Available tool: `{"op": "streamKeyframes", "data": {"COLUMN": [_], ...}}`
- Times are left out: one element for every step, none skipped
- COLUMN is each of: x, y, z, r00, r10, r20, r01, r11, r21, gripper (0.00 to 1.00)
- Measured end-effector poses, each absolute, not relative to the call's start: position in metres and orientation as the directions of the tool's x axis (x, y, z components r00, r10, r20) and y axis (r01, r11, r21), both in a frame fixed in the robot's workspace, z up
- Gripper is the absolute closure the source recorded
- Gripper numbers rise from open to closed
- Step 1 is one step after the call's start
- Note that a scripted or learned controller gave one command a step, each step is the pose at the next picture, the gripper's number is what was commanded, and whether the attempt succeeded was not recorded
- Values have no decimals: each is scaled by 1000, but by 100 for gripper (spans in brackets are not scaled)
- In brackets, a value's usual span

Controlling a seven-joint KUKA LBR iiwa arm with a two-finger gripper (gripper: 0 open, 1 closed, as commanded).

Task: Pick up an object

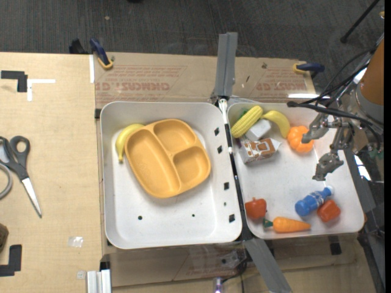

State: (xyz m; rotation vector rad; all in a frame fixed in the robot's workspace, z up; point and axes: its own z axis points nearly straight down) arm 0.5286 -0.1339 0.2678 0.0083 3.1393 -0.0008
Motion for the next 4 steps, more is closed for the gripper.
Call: {"op": "streamKeyframes", "data": {"x": [537,508,607,566], "y": [-159,-206,-178,-187], "z": [137,92,94,93], "r00": [-1000,-1000,-999,-987], "r10": [-27,-4,54,162], "r20": [-3,-2,-7,-3], "r01": [-27,-4,54,162], "r11": [1000,1000,999,987], "r21": [-1,0,0,0], "gripper": [0,0,0,0]}}
